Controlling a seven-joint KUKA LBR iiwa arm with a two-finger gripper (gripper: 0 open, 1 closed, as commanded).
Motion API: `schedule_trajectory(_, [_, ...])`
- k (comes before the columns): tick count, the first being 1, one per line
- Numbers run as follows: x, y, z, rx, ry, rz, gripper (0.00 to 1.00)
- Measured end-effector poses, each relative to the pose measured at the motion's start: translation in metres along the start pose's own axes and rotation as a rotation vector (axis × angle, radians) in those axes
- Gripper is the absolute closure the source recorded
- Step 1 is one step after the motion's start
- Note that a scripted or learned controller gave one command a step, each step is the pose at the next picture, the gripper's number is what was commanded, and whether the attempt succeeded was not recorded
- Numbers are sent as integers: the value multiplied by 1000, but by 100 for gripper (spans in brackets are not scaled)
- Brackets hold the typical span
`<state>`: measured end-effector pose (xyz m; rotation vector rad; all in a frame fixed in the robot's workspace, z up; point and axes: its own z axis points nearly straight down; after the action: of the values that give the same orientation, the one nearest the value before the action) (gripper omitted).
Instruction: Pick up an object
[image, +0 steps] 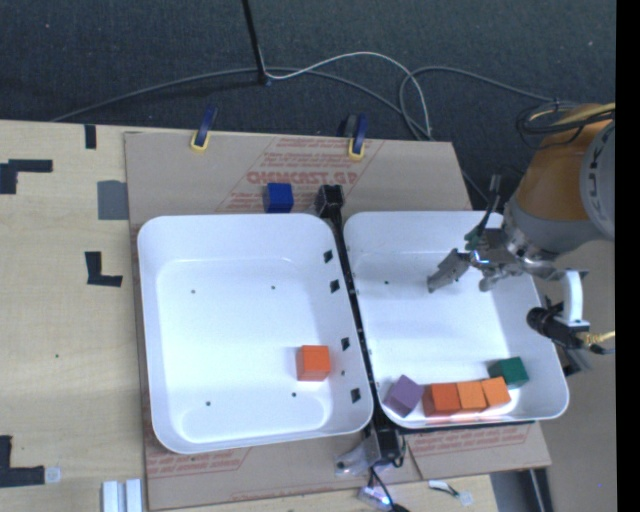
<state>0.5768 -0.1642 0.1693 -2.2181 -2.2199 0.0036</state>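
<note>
Camera view, left to right: bench (60, 330) w/ black tape marks, cardboard sheet (300, 175) under both bins, clipped at its far edge by two blue-yellow clamps (204, 130). Blue cube (279, 196) sits on the cardboard just behind the left bin (170, 240), outside it. Inside left bin: one orange cube (314, 362), near-right part of the floor, apart from the walls. Black divider strip (346, 300) runs btwn the bins, touching both rims.

Right bin (400, 225): row of blocks along the near wall. Purple cube (403, 395) at the left end, tilted, then three orange blocks (466, 397) side by side & touching, then green cube (511, 372) at the right end, slightly farther back, near the corner.

Gripper (463, 271) hangs over the far-right part of the right bin, fingers pointing left; they look spread apart, nothing btwn them. It's well apart from the block row. Grey arm w/ orange band (560, 180) comes in from the right. Cables (400, 80) lie on dark floor beyond the bench.
</note>
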Motion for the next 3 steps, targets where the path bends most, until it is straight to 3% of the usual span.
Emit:
schedule_trajectory(2, [9,-4,82,-2,-1,0,0])
schedule_trajectory(3, [9,-4,70,-4,-2,0,100])
